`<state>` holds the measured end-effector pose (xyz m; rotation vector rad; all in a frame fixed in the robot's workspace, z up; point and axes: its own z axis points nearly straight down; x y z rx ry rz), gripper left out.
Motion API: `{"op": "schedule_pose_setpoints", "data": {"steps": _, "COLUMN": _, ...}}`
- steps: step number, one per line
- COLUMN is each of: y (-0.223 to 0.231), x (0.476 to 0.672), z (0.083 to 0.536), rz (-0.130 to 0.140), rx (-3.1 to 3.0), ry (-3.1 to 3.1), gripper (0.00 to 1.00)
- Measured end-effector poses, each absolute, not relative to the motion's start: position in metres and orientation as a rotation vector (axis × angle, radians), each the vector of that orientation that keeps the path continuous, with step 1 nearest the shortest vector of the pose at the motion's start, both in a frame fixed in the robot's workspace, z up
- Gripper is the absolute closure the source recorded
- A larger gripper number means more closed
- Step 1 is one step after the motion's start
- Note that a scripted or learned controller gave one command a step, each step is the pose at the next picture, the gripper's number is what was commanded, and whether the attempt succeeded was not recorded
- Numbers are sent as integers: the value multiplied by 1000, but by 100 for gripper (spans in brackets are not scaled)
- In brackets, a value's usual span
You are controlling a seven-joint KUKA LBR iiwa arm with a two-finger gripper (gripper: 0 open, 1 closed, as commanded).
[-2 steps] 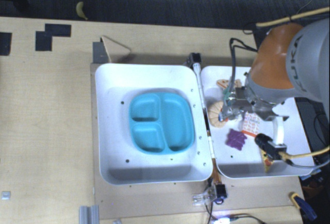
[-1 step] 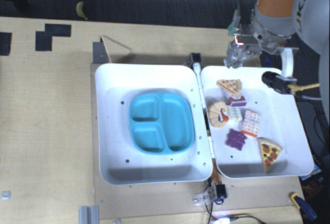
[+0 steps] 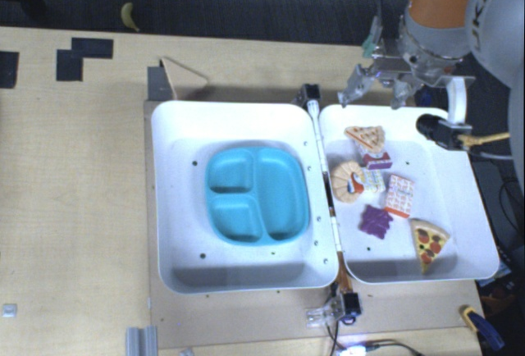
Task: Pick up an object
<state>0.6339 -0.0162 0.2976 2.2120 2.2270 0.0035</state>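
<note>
Right bin (image 3: 459,182): six small toy foods, any one a fair target. Nearest the arm is a pizza wedge (image 3: 365,137) close to the far wall. Below it lies a small packet (image 3: 376,162), touching a round biscuit (image 3: 349,182) that sits by the bin's left wall. A pink waffle tile (image 3: 399,194) lies just beside those, a purple piece (image 3: 376,221) below them. A second pizza slice (image 3: 428,241) lies near the front right corner, apart from the rest. The left bin (image 3: 172,182) carries a blue divided tray (image 3: 254,194). Both bins sit on the counter (image 3: 82,182).

End effector (image 3: 376,93) hangs over the far rim of the right bin, released, fingers splayed, nothing between them. Not yet down among the items.

Risks, as judged:
- Middle cluster is packed tight; a finger coming down there could land on a neighbour, shove it, or pinch two at once
- All pieces look flat and thin; the close may skate over the top and come up bare
- The wedge by the far wall leaves little room on that side; a finger could strike the rim
</note>
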Motion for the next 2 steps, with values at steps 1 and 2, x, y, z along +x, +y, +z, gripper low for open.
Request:
{"op": "schedule_pose_setpoints", "data": {"steps": 1, "y": -56, "x": 668, "z": 193, "rz": 0, "rx": 2216, "ry": 2226, "gripper": 0}}
{"op": "schedule_pose_setpoints", "data": {"steps": 2, "y": -99, "x": 607, "z": 87, "rz": 5, "rx": 2214, "ry": 2223, "gripper": 0}}
